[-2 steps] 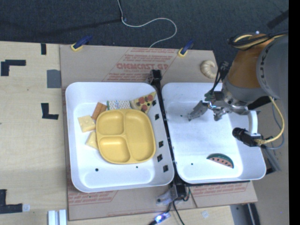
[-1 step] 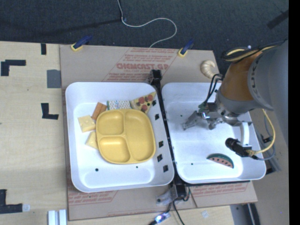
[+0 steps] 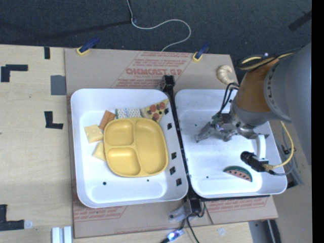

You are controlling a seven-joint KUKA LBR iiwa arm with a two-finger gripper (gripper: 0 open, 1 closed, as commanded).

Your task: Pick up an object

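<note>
1. I see the left bin (image 3: 81, 135) carrying one yellow divided plate (image 3: 135, 147) with several small food pieces tucked at its upper and left edges (a pizza slice (image 3: 156, 110) among them).
2. The right bin (image 3: 202, 186) holds one watermelon slice (image 3: 238, 174) near its lower right corner; the gripper (image 3: 202, 134) hangs low over the bin's middle, well apart from the slice, and I cannot tell its state.
3. Both bins sit on a cardboard sheet (image 3: 147, 70) on a wooden bench (image 3: 30, 156), with dark carpet (image 3: 61, 9) beyond.
4. Count: two bins, one plate, one arm.
</note>
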